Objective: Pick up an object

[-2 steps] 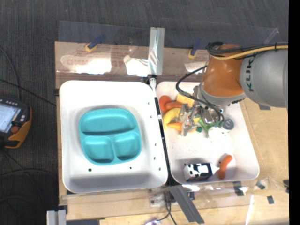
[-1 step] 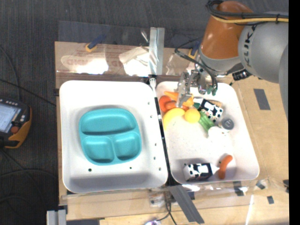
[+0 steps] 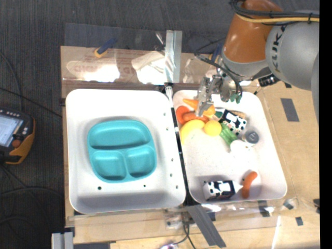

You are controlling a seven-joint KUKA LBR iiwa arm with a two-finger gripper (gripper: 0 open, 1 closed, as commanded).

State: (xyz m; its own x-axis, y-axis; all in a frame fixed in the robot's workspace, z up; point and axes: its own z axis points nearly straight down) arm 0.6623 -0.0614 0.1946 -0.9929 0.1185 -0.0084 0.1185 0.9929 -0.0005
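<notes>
Fingers' spread cannot be determined; the gripper (image 3: 206,101) hangs over the toy pile (image 3: 207,124) at the right bin's (image 3: 270,154) far left corner, its tips lost against the clutter. Left bin (image 3: 78,191) carries a teal divided tray (image 3: 122,149). Bench sits on dark carpet (image 3: 31,35).

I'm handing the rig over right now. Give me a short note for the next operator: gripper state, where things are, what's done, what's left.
Gripper: low over the far left corner of the right bin, above the toy pile; whether it grips anything cannot be told.
Pile: orange toy, yellow toy, yellow ball, green toy, cow toy.
Near edge: second cow toy, orange sausage.
Left bin: teal divided tray.
Done: nothing visibly lifted.
Left: grasp one object and raise it.
</notes>
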